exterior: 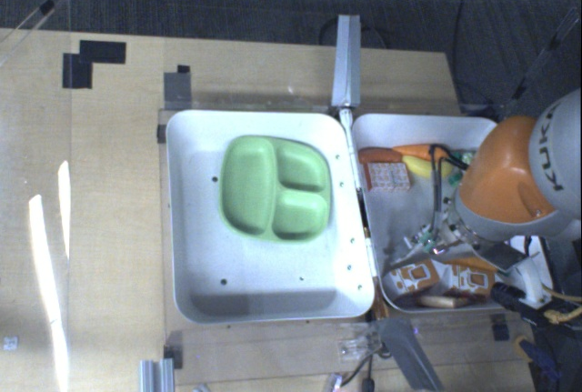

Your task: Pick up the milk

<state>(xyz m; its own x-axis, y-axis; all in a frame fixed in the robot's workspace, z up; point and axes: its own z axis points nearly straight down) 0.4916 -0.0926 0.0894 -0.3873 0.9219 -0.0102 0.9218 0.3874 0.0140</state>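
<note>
The milk [443, 275] is a brown and white carton lying flat along the front wall of the right bin [386, 222]. My gripper [426, 242] is low inside that bin, just behind the carton's left half and very close to it. The arm's orange band [505, 174] and grey wrist cover the right side of the bin. I cannot make out contact between gripper and carton.
At the back of the right bin lie a small brown box [386, 175], a yellow item [418, 165] and an orange item [414, 150]. A brown stick-like item [435, 299] rests by the front wall. The left bin [186, 226] holds a green divided plate [275, 186].
</note>
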